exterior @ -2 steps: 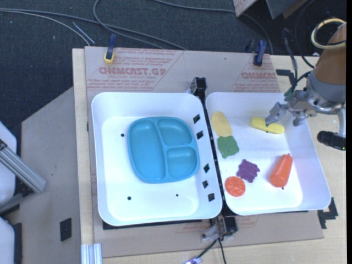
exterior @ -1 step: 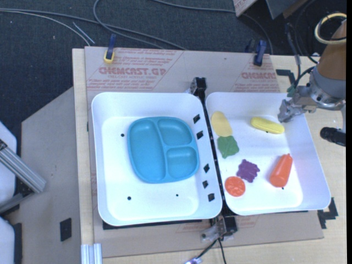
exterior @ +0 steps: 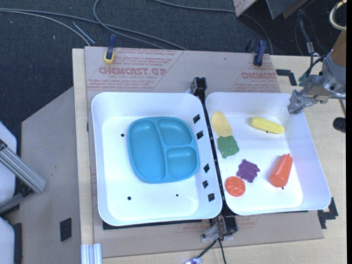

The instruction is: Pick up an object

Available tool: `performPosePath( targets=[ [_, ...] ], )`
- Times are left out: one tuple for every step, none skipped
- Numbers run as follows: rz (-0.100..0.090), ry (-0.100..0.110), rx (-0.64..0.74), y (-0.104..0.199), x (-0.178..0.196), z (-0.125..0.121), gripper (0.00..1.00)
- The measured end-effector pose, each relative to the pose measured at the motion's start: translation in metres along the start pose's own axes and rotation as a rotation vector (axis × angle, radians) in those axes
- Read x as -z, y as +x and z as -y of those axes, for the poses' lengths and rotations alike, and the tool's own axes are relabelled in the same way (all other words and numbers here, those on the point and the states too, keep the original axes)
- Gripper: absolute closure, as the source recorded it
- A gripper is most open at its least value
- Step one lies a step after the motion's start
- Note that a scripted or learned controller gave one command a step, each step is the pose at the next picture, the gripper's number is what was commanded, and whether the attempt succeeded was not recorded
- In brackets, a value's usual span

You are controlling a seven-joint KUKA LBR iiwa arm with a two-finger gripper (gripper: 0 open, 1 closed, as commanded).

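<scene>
Blue divided plate (exterior: pixel 163 149) in left bin (exterior: pixel 104 147) (clamps (exterior: pixel 110 54) behind).

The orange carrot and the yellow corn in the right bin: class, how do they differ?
The carrot is orange-red, the corn yellow. The carrot lies near the bin's right wall, pointing up-down in the view; the corn lies crosswise near the far edge, closer to the gripper. Both are elongated toy foods lying loose in the right bin.

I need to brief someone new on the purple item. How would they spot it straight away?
Start at the right-hand shallow white bin, which holds the small plastic food toys. Look at its lower middle: the purple grape-cluster toy lies between the round orange-red tomato toy and the orange carrot toy. It is the only purple, lumpy-edged piece.
</scene>
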State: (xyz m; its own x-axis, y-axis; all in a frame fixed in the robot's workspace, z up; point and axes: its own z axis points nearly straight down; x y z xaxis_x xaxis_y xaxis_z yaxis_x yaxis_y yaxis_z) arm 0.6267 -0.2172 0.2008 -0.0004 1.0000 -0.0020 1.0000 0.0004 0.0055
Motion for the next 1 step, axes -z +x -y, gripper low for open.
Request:
performPosePath(
  targets=[
    [0.0,0.0,0.001,-0.0003,0.0372,-0.0014,1.0]
  ],
)
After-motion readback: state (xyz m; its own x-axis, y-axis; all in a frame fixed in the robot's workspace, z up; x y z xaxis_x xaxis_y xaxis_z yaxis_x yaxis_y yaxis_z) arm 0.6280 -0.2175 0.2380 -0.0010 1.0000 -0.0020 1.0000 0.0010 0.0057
